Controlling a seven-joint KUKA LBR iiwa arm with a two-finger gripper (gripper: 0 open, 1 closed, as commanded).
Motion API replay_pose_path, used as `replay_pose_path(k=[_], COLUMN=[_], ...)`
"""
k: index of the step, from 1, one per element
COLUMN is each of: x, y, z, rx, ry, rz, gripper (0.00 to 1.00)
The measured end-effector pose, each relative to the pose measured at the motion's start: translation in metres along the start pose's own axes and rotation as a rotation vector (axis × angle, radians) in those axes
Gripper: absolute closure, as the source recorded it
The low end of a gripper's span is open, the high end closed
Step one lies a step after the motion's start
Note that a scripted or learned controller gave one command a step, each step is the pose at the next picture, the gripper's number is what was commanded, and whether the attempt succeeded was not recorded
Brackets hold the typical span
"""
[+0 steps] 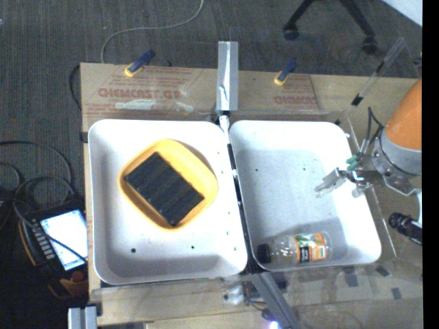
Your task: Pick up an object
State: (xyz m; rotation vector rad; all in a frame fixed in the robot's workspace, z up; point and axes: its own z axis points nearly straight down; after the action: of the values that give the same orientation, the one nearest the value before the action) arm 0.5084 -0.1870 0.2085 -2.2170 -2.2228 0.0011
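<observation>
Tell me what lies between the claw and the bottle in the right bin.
Nothing: the camera view shows bare white bin floor between the claw and the bottle, which lies on its side along the near wall.

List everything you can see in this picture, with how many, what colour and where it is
bins: two, white, side by side on the bench
dish: one, yellow, in the left bin
pad: one, black and ribbed, lying in the dish
bottle: one, clear with a black cap and orange label, lying on its side at the near edge of the right bin
clamps: two, blue and yellow, on the far edge of the bench
office chair: one, black base, on the carpet beyond the bench
tablet: one, lit screen, on the floor to the left
arm: one, grey with an orange band, at the right
gripper: one, grey, over the right bin
</observation>
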Motion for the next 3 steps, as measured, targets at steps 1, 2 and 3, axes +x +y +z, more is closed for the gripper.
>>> replay_pose_path(k=[1, 2, 3], x=[-0.022, 0.031, -0.015], y=[-0.021, -0.019, -0.025], z=[0.113, 0.116, 0.097], rx=[-0.005, -0.021, 0.001], ry=[-0.001, -0.011, -0.003], rz=[-0.044, -0.071, 0.356], gripper=[0.0, 0.0, 0.0])
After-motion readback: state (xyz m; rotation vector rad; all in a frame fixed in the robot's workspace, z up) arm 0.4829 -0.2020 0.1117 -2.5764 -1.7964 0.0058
